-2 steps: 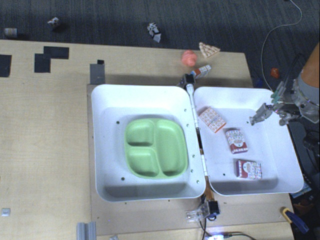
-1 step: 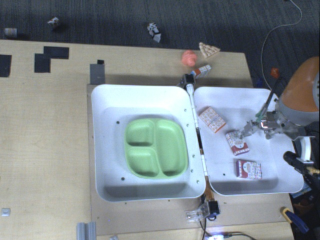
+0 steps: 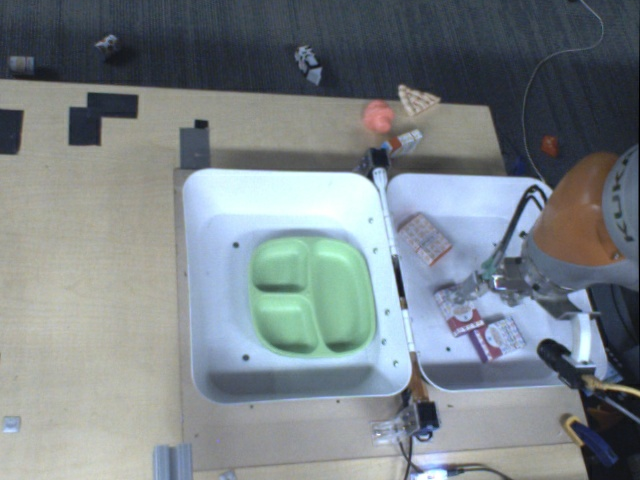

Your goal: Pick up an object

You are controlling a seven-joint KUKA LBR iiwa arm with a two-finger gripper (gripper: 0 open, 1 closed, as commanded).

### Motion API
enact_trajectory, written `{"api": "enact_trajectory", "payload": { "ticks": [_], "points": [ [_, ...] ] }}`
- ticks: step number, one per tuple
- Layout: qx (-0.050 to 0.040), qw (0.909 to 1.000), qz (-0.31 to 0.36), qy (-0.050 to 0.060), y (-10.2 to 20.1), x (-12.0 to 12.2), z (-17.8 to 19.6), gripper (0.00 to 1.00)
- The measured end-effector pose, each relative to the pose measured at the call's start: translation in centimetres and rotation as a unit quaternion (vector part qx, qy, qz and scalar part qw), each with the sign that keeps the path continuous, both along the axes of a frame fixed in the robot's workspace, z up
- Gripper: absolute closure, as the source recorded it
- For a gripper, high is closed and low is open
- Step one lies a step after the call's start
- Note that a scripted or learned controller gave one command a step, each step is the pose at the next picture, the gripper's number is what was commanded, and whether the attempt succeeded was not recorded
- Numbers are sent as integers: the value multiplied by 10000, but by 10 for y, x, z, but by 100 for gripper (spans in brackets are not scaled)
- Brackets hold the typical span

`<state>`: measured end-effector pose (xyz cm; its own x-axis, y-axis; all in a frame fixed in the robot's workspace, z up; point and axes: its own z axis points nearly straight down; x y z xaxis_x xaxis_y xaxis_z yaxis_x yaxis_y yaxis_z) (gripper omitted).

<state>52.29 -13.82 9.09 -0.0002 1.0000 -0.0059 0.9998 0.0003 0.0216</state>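
The likeliest target is the small flat red-and-white packet (image 3: 462, 320) lying near the middle of the right white bin (image 3: 470, 200), with a second flat packet, white with a dark red print (image 3: 497, 338), just beside it toward the front wall, and a third, a pale checked carton (image 3: 424, 239), well apart toward the bin's back left. The gripper (image 3: 462, 295) hangs over the first packet's upper edge, reaching in from the right below the grey arm with its orange band (image 3: 585, 218); at this slant its metal tip merges with the packet, and I cannot tell whether the fingers are spread, clenched, or grasping anything. To do this step well, I judge the tool should come down squarely on one packet alone, straddling its short side rather than the seam where the two neighbours nearly touch, since a flat thin item gives little to bite on and could slide along the floor or drag its neighbour. A slow, straight lift would then show whether the grip took. The left white bin (image 3: 215, 218) holds a light green divided plastic tray (image 3: 308, 293), well apart from the work. Whether the tip touches the packet or hovers above it cannot be made out, the packets' printing is too blurred to read, and the arm's own body covers the bin's right wall.
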Motion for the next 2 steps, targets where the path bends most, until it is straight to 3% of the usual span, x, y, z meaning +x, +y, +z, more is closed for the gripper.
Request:
{"api": "enact_trajectory", "payload": {
  "ticks": [1,2],
  "points": [
    [24,10000,16,-27,2,3,13,100],
    [22,10000,15,-27,2,3,13,0]
  ]
}}
